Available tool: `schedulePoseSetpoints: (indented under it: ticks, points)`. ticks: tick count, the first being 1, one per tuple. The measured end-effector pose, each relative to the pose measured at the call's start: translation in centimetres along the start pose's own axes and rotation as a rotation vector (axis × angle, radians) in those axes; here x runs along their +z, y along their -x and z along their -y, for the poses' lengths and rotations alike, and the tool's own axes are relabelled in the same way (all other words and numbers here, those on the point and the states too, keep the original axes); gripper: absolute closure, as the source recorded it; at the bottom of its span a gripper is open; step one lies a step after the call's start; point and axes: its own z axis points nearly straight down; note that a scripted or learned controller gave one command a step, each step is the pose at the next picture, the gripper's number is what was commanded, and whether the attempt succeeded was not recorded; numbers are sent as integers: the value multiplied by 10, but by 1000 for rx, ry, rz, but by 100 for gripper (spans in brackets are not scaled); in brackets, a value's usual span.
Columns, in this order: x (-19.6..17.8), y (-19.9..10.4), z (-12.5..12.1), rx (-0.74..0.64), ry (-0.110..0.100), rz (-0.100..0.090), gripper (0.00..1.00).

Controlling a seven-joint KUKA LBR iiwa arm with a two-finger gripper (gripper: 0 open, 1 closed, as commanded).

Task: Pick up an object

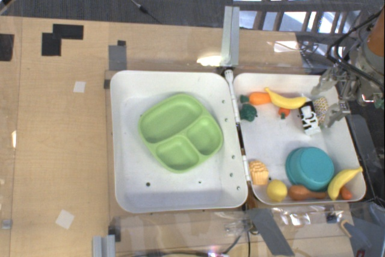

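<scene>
Along the near edge of the right bin lie a yellow lemon, a brown sausage-shaped toy and a banana, with a teal bowl upside down just behind them. Farther back a black-and-white cow toy stands beside a second banana. Just right of the cow, the gripper hangs with its fingers spread, holding nothing. Across the divider, the left bin holds a green divided plate.

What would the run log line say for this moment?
phase: reaching | gripper: above right bin far edge, beside cow toy | holding: nothing seen | left bin: green divided plate
</scene>
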Motion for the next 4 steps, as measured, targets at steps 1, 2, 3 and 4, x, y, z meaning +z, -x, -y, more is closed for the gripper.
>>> schedulePoseSetpoints:
  ticks: [1,2,3,4]
  points:
    - [130,-29,9,81,-1,6,0]
    - [139,31,-61,106,2,1,0]
    - [138,-39,11,173,-1,4,0]
    - [139,18,-81,156,5,8,0]
